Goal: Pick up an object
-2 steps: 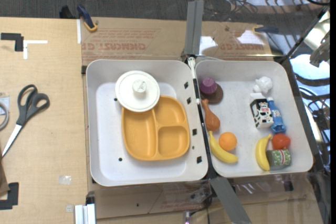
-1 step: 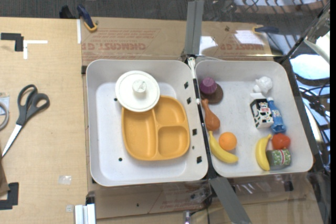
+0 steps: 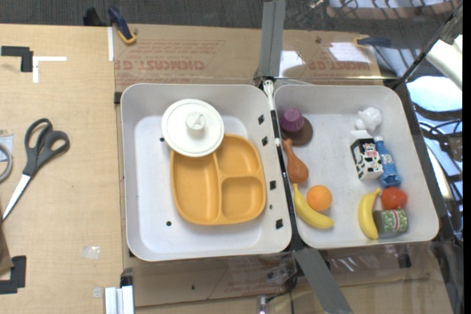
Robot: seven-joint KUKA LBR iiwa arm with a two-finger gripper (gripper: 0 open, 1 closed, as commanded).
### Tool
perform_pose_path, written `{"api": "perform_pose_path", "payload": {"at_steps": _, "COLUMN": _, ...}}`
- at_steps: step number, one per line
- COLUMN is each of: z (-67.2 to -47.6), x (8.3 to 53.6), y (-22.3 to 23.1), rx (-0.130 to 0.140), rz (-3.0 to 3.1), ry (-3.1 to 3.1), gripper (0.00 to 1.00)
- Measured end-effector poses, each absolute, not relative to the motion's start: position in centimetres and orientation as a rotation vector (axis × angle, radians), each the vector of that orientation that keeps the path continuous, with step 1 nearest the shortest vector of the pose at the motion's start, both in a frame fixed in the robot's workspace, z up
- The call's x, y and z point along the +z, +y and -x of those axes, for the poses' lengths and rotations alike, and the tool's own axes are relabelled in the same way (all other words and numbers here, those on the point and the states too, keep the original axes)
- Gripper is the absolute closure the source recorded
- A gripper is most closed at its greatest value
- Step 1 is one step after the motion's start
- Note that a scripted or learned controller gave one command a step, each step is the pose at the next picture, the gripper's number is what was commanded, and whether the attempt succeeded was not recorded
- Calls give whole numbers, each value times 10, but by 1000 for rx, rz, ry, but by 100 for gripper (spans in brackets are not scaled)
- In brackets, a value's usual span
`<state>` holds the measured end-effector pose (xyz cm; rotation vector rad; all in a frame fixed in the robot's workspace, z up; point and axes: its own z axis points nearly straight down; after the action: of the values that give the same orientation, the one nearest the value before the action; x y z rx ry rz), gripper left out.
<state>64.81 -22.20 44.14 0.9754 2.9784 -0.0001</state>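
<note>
The right bin (image 3: 412,129) holds several small toy foods. A purple-topped brown cupcake (image 3: 293,125) sits at its far left, with a brown drumstick (image 3: 295,164) just below it. An orange (image 3: 319,197) rests against a banana (image 3: 310,212) near the front left. A black-and-white cow-print carton (image 3: 365,158) lies beside a blue packet (image 3: 387,167), and a small white figure (image 3: 369,118) is above them. A second banana (image 3: 366,215), a red tomato (image 3: 394,197) and a green can (image 3: 391,221) cluster at the front right.
The left bin (image 3: 140,180) carries a yellow divided tray (image 3: 218,187) with a round white lid (image 3: 193,127) overlapping its far corner. Scissors (image 3: 35,152) lie on the wooden bench at left. A blue clamp (image 3: 121,24) and a grey post (image 3: 271,40) stand behind the bins.
</note>
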Motion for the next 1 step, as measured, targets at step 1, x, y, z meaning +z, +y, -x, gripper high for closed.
{"api": "perform_pose_path", "payload": {"at_steps": 1, "z": -650, "x": 449, "y": -222, "rx": -2, "rz": -970, "ry": 2977, "gripper": 100}}
